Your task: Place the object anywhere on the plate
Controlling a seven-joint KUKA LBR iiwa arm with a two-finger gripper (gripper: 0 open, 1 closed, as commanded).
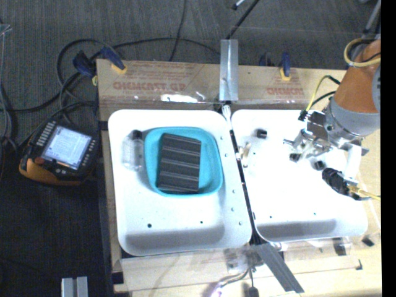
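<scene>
White plastic forms two shallow bins side by side on a wooden bench: the left bin (179,234) and the right bin (309,218). One blue plate (213,166), squarish with rounded corners, sits in the left bin. One dark grey ribbed block (179,162) lies flat on the plate, well within its rim. One small clear bottle with a dark cap (132,147) lies just beside the plate's left edge. One small black object (262,133) rests in the right bin, near its upper left corner.

One grey robot arm with an orange band (357,94) reaches in from the right, above the right bin. Its gripper (304,148) hangs over that bin's upper right part, apart from the small black object. Whether the gripper is open or closed cannot be told from this angle, and nothing can be seen held in it.

Cardboard lines the bench's far edge, printed with pale lettering too blurred to read. Two clamps with blue and yellow parts (111,60) (284,67) grip it. One handheld control pendant with a lit screen (60,150) lies on the dark carpet to the left, trailing black cables.
</scene>
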